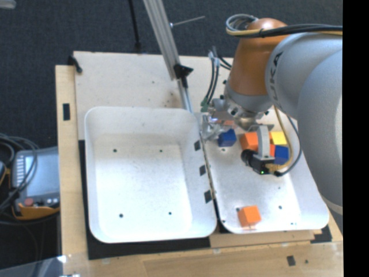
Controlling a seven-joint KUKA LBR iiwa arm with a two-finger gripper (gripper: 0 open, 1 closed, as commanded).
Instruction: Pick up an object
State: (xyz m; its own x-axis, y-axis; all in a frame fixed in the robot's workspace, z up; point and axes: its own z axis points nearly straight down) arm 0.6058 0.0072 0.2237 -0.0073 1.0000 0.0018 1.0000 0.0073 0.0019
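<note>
Arm: grey, reaching in from the right and covering the far right part of the right-hand bin; orange band above the wrist
Gripper: low over the far left corner of the right bin, close to the wall shared by the two bins; whether it is wide or narrow cannot be told, and nothing can be seen held in it
Right bin: shallow, white, speckled floor, holding five blocks
Blue block: far left part of the right bin, just right of the gripper; contact with the gripper cannot be told
Orange block: just right of the blue block, partly hidden by robot hardware
Yellow block: further right, at the edge of the arm
Second blue block: just near of the yellow block, seemingly touching it
Second orange block: alone in the near part of the right bin, well apart from the gripper and the other blocks
Left bin: shallow, white, speckled floor with a few dark dots, beside the right bin
Bench: pale board under both bins
Metal rail: slanting from the far side down toward the junction of the bins
Grey device: left of the bench, with cables
</note>
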